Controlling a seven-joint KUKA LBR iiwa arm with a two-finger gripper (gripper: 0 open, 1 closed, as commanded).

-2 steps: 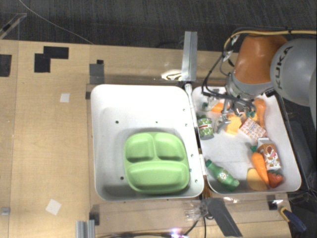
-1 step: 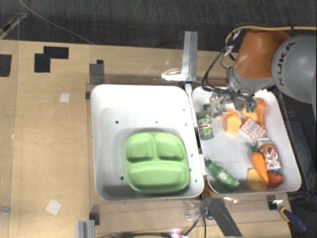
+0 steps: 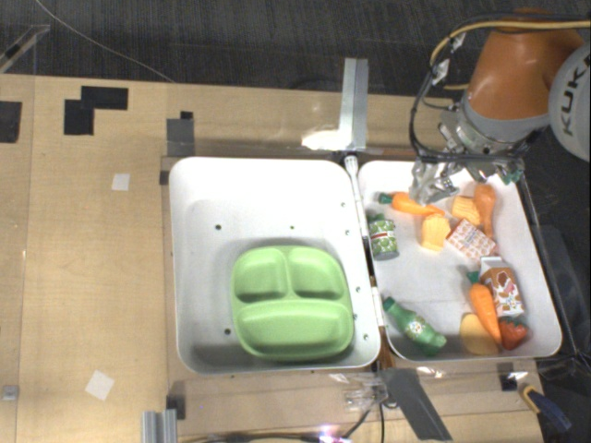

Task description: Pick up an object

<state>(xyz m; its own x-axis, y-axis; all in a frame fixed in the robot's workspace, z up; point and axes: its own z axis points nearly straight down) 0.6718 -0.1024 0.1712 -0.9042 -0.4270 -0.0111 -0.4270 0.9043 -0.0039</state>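
Two shallow white bins sit side by side on a wooden bench. At the near edge of the right bin [image 3: 545, 293], a green bottle [image 3: 413, 327] lies tilted beside the central divider, with a rounded yellow piece [image 3: 477, 334] and a red item [image 3: 514, 334] in the near right corner. An orange carrot [image 3: 484, 306] lies touching a brown-and-white carton [image 3: 503, 290] whose print is too small to read. The left bin [image 3: 194, 247] holds a green compartmented tray [image 3: 291, 300], lying flat with three compartments. Toward mid-bin, a dark green can [image 3: 382, 235] with an illegible white label stands near the divider, beside a yellow block [image 3: 434, 233] and a red-and-white patterned packet [image 3: 471, 240]. Farther back, a second carrot [image 3: 413, 204] lies across the bin, and an orange-yellow piece [image 3: 476, 206] rests near the far right corner. The gripper [image 3: 432, 185] hangs over the far part of the right bin, just beside the second carrot; whether it is released or clenched cannot be told. Grey lettering "KU" is readable on the arm [image 3: 517, 72].
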